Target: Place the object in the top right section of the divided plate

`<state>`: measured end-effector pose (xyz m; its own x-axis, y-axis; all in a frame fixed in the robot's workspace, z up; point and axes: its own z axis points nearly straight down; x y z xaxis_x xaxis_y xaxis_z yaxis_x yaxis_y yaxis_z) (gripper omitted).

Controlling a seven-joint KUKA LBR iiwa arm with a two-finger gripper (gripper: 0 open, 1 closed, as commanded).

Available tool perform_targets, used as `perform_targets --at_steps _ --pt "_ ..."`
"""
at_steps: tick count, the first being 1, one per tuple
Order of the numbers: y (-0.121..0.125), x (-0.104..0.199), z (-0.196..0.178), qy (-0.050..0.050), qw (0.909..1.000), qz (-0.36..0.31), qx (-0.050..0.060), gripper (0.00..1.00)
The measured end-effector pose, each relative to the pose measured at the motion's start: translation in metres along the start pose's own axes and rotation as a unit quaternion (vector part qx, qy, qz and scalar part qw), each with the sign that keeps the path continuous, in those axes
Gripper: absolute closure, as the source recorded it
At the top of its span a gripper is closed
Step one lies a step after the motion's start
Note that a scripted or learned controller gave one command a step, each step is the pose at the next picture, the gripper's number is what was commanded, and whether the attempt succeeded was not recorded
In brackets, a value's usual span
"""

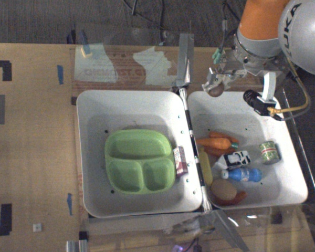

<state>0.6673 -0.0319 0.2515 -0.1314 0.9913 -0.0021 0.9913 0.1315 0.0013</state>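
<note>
- Nearest the camera, a potato-like lump (224, 191), a blue bottle (243, 175) and carrots (216, 140) are being left lying in the right bin (290, 156).
- In the left bin (89, 140), the green divided plate (108, 164) is being kept flat.
- Farthest off, above the right bin's back rim, a small brown rounded object (217, 91) is being seen right at the gripper (216, 85); whether it is being clamped cannot be told.
- It is being judged light and smooth, apt to slip, so its widest middle is being favoured for the hold.
- No clear long axis or heading is being shown.
</note>
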Motion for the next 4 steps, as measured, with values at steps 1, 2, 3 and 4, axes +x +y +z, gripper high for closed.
perform_targets --at_steps 1,2,3,4 --pt "-0.069 0.002 0.066 0.001 0.9983 -0.058 0.001 1.0" --pt "-0.141 0.076 0.067 0.002 0.9975 -0.071 0.001 1.0" --pt "-0.177 0.091 0.015 0.001 0.9785 -0.206 0.0 1.0" --pt "-0.17 0.146 0.035 0.002 0.9545 -0.298 0.001 1.0"
